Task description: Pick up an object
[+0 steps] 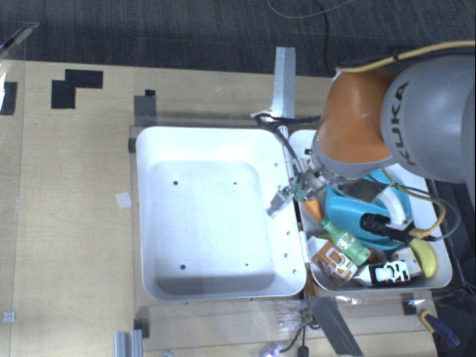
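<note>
Objects crowd the right bin (439,270): a blue cup (349,210), green bottle (348,244), banana (425,259) and brown packet (332,262). Over the bins' divider, the hand (286,194) has an unclear grip state.

Left bin (204,222): white
Arm (439,117): grey, orange band
Container (349,210): blue
Bottle (346,242): green
Banana (425,259): yellow
Packet (332,263): brown, white marks
Bench (67,222): pale wood, black marks

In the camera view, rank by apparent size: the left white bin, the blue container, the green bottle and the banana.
Largest to smallest as they look:
1. left white bin
2. blue container, partly under the arm
3. green bottle and banana: too alike to rank, and both partly covered.
</note>
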### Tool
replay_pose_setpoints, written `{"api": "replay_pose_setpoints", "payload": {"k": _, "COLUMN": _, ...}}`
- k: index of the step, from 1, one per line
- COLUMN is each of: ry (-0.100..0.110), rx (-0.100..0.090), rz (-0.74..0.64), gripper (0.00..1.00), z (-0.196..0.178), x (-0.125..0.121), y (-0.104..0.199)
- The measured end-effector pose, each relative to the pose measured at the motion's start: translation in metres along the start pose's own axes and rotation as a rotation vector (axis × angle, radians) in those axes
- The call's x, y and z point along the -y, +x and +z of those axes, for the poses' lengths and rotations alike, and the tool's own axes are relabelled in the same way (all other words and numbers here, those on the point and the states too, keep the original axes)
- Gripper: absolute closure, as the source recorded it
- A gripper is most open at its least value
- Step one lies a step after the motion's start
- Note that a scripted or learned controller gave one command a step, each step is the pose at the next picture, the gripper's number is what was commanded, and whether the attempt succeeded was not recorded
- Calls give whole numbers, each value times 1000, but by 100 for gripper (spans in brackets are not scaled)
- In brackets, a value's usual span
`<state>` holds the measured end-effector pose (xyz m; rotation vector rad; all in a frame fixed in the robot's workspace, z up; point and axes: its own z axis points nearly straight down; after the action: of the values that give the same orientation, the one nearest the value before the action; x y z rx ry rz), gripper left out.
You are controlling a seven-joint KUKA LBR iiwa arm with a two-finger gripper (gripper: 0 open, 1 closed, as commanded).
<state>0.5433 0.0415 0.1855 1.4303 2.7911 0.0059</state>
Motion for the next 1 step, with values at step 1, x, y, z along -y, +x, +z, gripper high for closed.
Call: {"api": "replay_pose_setpoints", "payload": {"k": 1, "ry": 3, "rx": -2, "rz": -18, "gripper": 0, "z": 46, "x": -48, "y": 58}}
